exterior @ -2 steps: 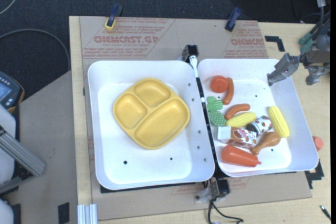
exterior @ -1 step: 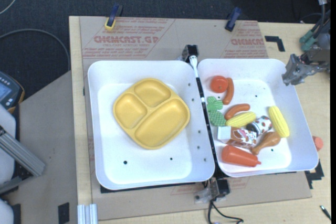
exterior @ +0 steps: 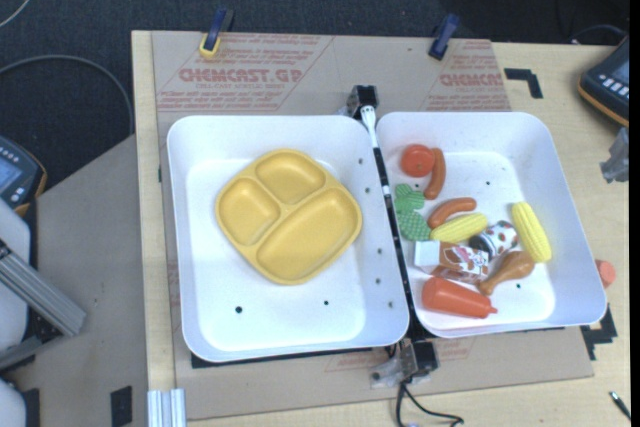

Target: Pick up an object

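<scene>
The right white bin [exterior: 540, 140] holds a heap of toy food. A red tomato [exterior: 417, 159] and a brown sausage [exterior: 436, 174] lie at its back left. Below them are a green leafy piece [exterior: 408, 206], a second sausage [exterior: 452, 210] and a yellow corn cob [exterior: 458, 228]. Another corn cob [exterior: 531, 231] lies further right. Toward the front are a red carrot-like piece [exterior: 456, 298], a brown drumstick [exterior: 509, 268] and a white and brown piece [exterior: 468, 259]. These pieces touch or overlap one another.
The left white bin [exterior: 200, 305] holds a yellow divided plate [exterior: 289, 214] at its middle. Cardboard [exterior: 300, 75] lies under both bins. A small orange thing [exterior: 604, 271] sits just outside the right bin's right rim. A grey shape [exterior: 614, 157] juts in at the right edge.
</scene>
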Motion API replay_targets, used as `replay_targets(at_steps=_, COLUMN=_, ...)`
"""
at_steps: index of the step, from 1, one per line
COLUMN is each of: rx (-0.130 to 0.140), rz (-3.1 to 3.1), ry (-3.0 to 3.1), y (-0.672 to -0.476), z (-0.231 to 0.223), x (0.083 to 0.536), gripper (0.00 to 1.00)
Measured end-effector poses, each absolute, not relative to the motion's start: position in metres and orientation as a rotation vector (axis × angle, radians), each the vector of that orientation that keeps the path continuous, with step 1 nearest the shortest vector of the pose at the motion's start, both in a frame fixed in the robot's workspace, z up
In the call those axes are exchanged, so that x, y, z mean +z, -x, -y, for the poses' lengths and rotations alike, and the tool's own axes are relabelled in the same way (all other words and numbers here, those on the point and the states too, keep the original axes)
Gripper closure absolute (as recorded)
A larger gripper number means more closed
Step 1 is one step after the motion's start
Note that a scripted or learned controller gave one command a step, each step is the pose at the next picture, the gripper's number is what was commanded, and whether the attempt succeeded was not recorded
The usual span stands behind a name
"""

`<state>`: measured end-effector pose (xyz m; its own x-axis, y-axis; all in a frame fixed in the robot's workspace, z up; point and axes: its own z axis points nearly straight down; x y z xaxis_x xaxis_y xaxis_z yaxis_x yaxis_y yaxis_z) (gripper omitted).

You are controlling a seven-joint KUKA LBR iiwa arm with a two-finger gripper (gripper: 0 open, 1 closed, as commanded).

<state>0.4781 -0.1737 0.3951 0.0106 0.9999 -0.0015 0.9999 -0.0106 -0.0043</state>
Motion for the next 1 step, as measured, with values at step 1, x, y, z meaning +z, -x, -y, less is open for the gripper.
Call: replay_targets(at_steps=1, rx=-0.003, rz=2.229, ry=2.225, y=-0.5006, z=0.1728, x=0.4209, gripper=1.0)
